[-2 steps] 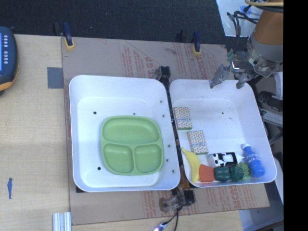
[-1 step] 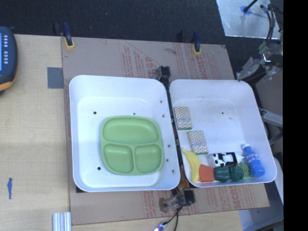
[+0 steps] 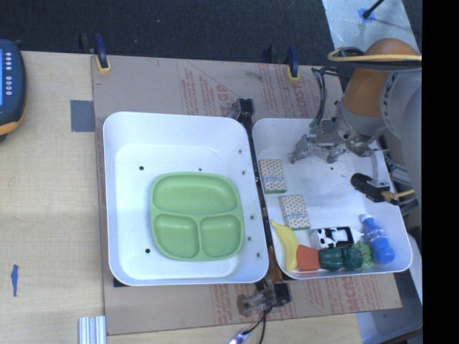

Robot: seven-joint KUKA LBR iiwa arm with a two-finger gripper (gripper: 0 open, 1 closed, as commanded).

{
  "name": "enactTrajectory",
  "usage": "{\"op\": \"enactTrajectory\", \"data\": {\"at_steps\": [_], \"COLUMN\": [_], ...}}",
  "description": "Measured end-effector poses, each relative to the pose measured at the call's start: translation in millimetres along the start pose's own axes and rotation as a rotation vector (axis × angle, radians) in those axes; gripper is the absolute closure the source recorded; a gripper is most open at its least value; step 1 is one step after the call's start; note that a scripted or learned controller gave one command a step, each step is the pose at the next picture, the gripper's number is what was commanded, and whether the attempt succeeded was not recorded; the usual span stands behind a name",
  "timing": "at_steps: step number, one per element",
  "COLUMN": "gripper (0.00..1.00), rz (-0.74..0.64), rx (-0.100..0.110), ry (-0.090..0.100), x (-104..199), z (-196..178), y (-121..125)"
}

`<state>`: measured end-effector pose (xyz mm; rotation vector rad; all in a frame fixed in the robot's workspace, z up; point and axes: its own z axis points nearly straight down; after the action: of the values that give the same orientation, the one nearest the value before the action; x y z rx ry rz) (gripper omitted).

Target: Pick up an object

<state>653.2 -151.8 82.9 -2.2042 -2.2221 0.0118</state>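
My gripper (image 3: 313, 158) hangs over the far part of the right bin (image 3: 323, 192), open, with bare bin floor between its fingers. Loose objects lie nearer the front. Two patterned packets (image 3: 272, 175) (image 3: 294, 210) lie along the left wall. A yellow banana (image 3: 285, 244), an orange-red block (image 3: 308, 258), a black-and-white item (image 3: 334, 236), dark green pieces (image 3: 341, 258) and a blue bottle (image 3: 376, 240) crowd the front edge. The closest packet lies left of and slightly below the fingertips, apart from them.
The left bin (image 3: 129, 142) holds a green divided plate (image 3: 195, 215). A blue and yellow device (image 3: 8, 84) sits at the bench's far left edge. Clamps (image 3: 102, 59) pin the brown board at the back.
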Motion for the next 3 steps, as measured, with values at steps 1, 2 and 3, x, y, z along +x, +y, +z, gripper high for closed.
{"op": "enactTrajectory", "data": {"at_steps": [1,2,3], "gripper": [0.00,0.00,0.00], "rz": [0.008,0.002,0.006], "rx": [-0.023,-0.005,-0.003], "ry": [-0.010,-0.004,-0.001], "x": [-64.4,31.2,49.2], "z": [-116.0,-3.6,-6.3], "y": [2.6,-68.4,-132.0]}}
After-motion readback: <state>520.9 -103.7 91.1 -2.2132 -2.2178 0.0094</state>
